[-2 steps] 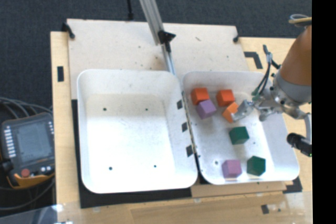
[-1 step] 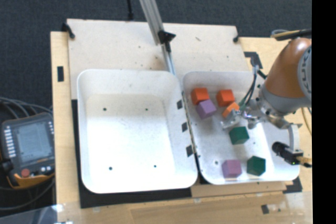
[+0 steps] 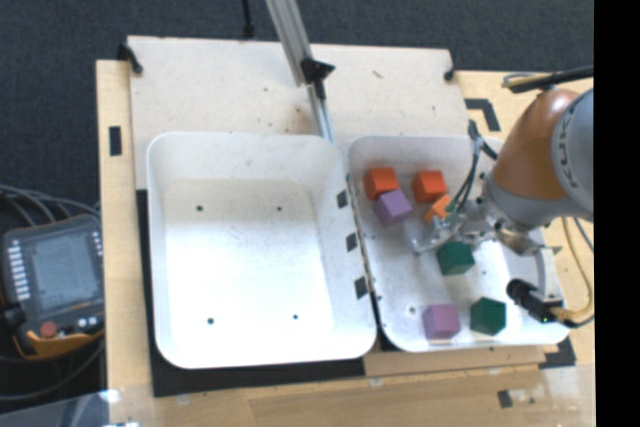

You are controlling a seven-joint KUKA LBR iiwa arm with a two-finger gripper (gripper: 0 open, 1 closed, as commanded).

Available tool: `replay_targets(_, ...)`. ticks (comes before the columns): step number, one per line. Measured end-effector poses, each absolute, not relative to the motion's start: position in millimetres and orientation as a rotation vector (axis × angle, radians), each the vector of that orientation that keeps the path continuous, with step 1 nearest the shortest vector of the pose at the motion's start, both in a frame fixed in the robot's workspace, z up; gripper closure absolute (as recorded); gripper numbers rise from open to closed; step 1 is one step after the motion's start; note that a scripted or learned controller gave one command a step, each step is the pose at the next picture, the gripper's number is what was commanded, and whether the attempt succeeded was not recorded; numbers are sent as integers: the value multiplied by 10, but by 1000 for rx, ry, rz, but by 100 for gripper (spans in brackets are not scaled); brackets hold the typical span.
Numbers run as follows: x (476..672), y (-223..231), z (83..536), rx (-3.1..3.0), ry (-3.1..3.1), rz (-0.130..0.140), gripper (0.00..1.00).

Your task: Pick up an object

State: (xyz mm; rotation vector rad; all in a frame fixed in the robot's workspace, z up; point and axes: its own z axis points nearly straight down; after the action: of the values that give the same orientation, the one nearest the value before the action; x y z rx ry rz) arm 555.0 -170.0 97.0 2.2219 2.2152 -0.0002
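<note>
Six blocks in right bin (image 3: 400, 335); gripper (image 3: 447, 237) low among them, just above green block (image 3: 456, 259); likely target, step looks like descent or grasp attempt; grip state cannot tell, nothing visibly clamped; next move calls for closing squarely on block, then straight lift clear of neighbours; right bin also holds two orange blocks (image 3: 380, 182) (image 3: 430, 185) plus small orange piece (image 3: 437, 208) by gripper, purple block (image 3: 393, 206), second purple (image 3: 440, 321), second green (image 3: 488, 315) near front rim; left bin (image 3: 160, 215) bare white floor.

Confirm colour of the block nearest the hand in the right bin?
Green: the block just below the hand, seen in the camera view.
</note>
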Motion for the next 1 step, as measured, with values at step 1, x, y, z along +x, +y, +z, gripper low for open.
replay_targets(1, 5564, -1714, 1100, 2229, 2205, 6, 100)
